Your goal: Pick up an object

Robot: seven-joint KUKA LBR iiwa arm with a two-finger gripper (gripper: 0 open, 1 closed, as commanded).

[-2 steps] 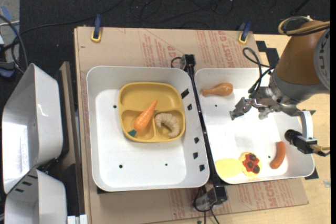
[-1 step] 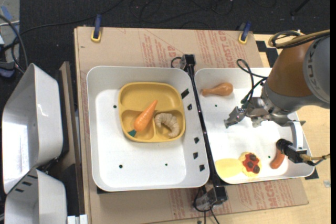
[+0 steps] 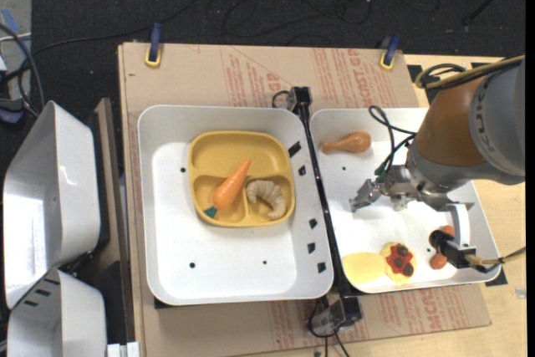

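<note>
While our gripper (image 3: 365,198) hovers low in the right bin (image 3: 351,259) with jaws we cannot tell open or shut, the drumstick (image 3: 347,145) beyond looks light, rigid, slick; we'd pinch its thick end.

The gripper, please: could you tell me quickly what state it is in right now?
Gripper: over the right bin, nothing visibly held; open or shut cannot be told.

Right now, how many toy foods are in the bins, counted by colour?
Orange: 2, the carrot and a small piece
Tan: 2, the shrimp and the drumstick
Yellow: 1, the flat slice with red topping
Total: 5
</note>
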